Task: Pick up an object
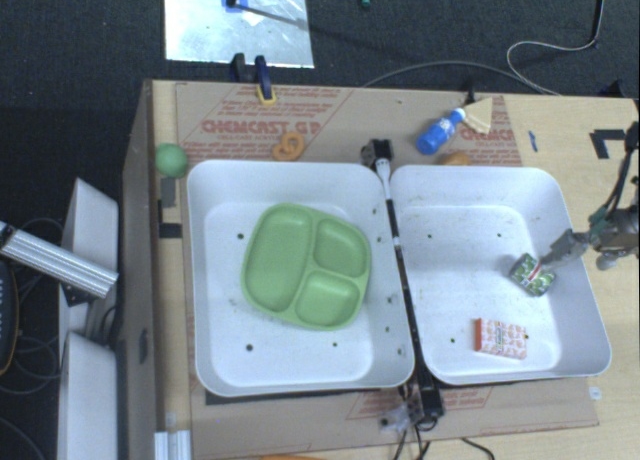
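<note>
Your pincer (548,262) sits low in the right bin (470,233), close to that bin's right wall, at the end of a thin arm reaching in from the right. Whether its tips are spread or closed you cannot tell at this size, so treat any grip as unproven.

Right at the tip lies a small green-and-white packet (531,274), touching or just under the pincer on its lower-left side. Its long axis runs slantwise, roughly in line with the arm's reach, so a grip would likely have to close across the short side. You cannot see the packet between the tips.

Farther from the pincer, down and to the left, a flat red-and-white packet (500,338) lies on the same bin floor, well apart, its long side running roughly left to right.

Farther still, across the divider, the left bin (215,248) carries a green divided tray (305,266). It is too far and too broad to be the likely target.

Beyond the bins, on the tabletop (350,113), a blue bottle (440,133) lies up and to the left.
</note>
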Available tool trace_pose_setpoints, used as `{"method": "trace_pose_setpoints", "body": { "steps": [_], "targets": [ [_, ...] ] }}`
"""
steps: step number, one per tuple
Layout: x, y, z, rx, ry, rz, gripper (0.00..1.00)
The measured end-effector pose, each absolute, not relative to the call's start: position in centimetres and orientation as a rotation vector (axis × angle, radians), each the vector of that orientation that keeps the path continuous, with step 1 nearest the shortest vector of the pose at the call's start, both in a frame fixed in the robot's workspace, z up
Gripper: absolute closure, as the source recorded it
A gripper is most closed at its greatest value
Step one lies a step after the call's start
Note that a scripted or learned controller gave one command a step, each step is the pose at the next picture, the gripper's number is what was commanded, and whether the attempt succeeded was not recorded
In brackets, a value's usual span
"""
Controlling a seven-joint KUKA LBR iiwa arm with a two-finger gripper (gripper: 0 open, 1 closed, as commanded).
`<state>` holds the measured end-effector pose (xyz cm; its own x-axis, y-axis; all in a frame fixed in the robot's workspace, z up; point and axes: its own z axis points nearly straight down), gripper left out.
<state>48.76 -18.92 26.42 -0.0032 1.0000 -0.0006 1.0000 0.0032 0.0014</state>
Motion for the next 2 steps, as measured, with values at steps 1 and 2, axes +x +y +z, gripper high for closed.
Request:
{"method": "trace_pose_setpoints", "body": {
  "steps": [1, 2],
  "targets": [
    [48.5, -20.6, 9.8, 2.222, 2.224, -0.002, 0.0],
    [53.6, -20.6, 8.4, 2.216, 2.225, 0.001, 0.0]
  ]
}}
